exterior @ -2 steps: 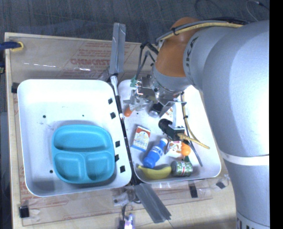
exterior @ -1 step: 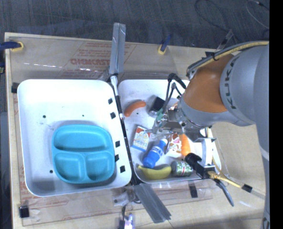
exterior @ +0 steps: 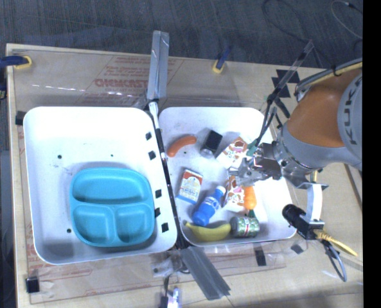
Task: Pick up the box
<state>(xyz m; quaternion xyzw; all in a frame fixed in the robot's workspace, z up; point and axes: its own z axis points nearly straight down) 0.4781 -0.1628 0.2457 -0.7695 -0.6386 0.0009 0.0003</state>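
Right bin (exterior: 177, 124) holds the box (exterior: 190, 186) lying left of the claw (exterior: 249, 169), whose grip I cannot tell.

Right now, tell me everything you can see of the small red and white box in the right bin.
The small red and white cardboard box lies flat on the floor of the right white bin, near its left wall, turned slightly askew. Its top face shows red print with a pale panel. A blue plastic bottle lies just beside its lower right corner.

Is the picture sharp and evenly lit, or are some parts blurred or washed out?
Camera view: soft overall; the white bins are bright and nearly washed out; the hand over the right bin is blurry; the small box has unreadable print; the blue tray casts a faint shadow.
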